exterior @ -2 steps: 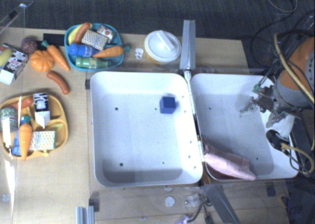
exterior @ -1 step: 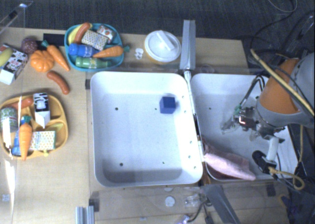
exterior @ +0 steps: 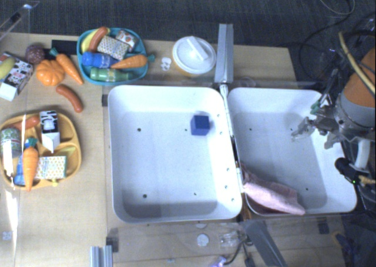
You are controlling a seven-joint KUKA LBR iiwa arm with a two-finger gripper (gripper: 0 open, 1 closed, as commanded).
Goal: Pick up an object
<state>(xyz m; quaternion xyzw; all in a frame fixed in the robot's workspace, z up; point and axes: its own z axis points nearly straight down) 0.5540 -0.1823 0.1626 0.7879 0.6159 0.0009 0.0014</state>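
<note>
A small blue cube (exterior: 200, 124) lies in the left white bin (exterior: 135, 201), toward its far right corner. A crumpled pink cloth (exterior: 271, 196) rests against the near left corner of the right white bin (exterior: 276, 107). My gripper (exterior: 315, 134) hangs over the right side of the right bin, well right of the cube and up from the cloth. It is open, and I see nothing between its fingers. The grey arm with its orange band (exterior: 358, 93) comes in from the right edge.
On the bench to the left are a blue bowl of toy food (exterior: 113, 56), a yellow plate of toys (exterior: 40, 149), a pumpkin (exterior: 49, 73) and a sausage (exterior: 70, 98). A white lidded tub (exterior: 194, 55) stands behind the bins. Cables hang at the far right.
</note>
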